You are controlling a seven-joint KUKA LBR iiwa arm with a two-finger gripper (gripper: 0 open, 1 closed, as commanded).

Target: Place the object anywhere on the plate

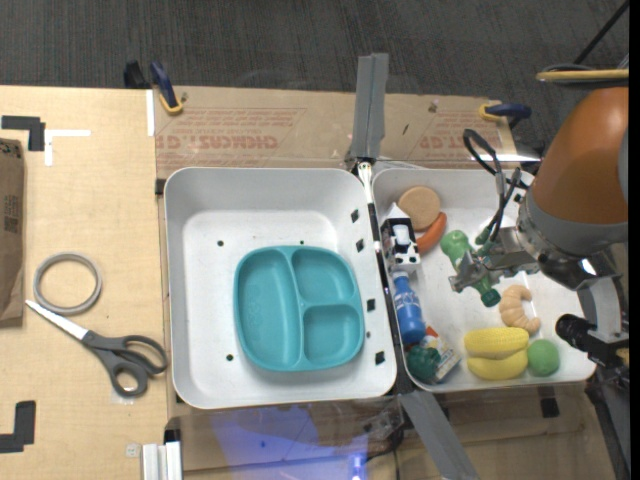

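Observation:
A teal plate [298,308] with three compartments lies in the left white bin [190,268], with nothing on it. My gripper [470,270] is low inside the right white bin [560,373], directly over a long green toy [457,244]. The toy's ends stick out on both sides of the gripper, upper left and lower right. The grey metal of the gripper crosses the toy's middle and hides how it meets the toy. The arm's orange band [590,158] is at the right edge.
The right bin also holds a tan disc [420,205], an orange piece [431,233], a black-and-white toy [401,244], a blue bottle [408,310], a beige curled piece [518,308], yellow pieces [497,353] and a green ball [543,358]. Scissors [110,348] and a tape ring [67,281] lie on the bench at left.

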